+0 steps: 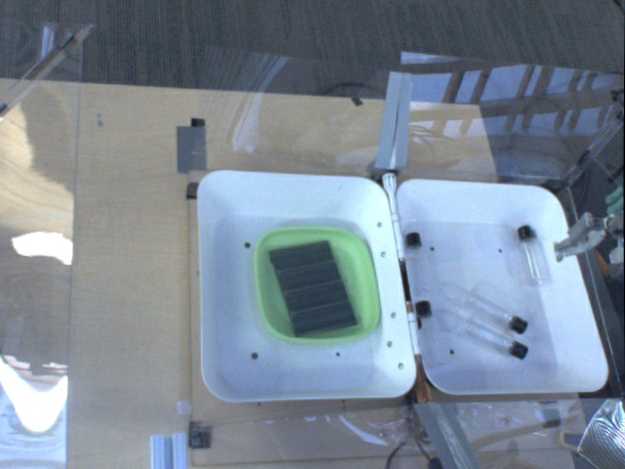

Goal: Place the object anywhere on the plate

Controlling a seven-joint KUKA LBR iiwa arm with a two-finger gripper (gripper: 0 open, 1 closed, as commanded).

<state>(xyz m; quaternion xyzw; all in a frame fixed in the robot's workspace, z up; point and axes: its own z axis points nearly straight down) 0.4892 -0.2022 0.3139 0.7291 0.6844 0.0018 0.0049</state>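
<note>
The end effector [584,234] sits at the right rim of the right bin [576,364], holding nothing; whether it is open or closed I cannot tell. A dark ridged block [312,288] lies tilted on the green plate [267,281] in the left bin [225,360], while three clear tubes with black caps [493,322] rest in the right bin; no writing is legible
</note>
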